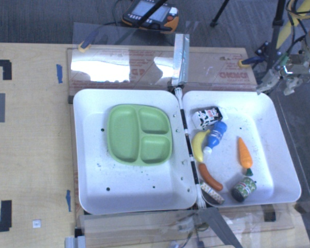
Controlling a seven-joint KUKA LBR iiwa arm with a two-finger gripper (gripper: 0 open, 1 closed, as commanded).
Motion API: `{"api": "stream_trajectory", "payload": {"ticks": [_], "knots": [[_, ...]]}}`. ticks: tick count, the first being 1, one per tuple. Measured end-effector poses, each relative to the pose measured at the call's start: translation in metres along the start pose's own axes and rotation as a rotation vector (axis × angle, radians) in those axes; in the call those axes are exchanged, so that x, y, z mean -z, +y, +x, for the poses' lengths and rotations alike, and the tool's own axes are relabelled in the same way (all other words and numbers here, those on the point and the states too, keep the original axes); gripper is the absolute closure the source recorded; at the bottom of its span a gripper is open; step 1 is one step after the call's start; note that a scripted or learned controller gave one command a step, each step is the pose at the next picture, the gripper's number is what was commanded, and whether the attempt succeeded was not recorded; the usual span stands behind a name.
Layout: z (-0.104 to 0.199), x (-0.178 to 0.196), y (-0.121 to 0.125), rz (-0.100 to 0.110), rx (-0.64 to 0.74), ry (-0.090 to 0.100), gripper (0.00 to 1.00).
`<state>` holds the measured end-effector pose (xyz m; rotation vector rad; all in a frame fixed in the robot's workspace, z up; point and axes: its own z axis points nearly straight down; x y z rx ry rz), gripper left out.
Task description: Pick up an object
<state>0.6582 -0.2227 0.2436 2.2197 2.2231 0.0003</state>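
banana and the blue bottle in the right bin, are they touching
Touching. The camera view shows the blue bottle lying with its white cap end against the yellow banana, with no bin floor visible between them.

Two white bins sit side by side on the surface (31, 138). The left bin (88, 180) holds a green divided plate (139, 134). The right bin (279, 154) holds a black-and-white carton (206, 116), a blue bottle (215, 135), a banana (197, 145), a carrot (244, 153), a sausage (211, 177), a brush (213, 194) and a dark green can (244, 188).
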Motion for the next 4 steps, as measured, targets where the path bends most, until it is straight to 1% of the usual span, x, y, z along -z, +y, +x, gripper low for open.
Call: {"api": "stream_trajectory", "payload": {"ticks": [1, 2, 3, 4], "knots": [[0.024, -0.121, -0.070, 0.000, 0.014, 0.000, 0.00], [0.043, -0.157, -0.126, -0.005, 0.068, 0.000, 0.00], [0.042, -0.145, -0.125, -0.011, 0.066, -0.002, 1.00], [0.068, -0.046, -0.146, -0.001, 0.115, 0.000, 1.00]]}}
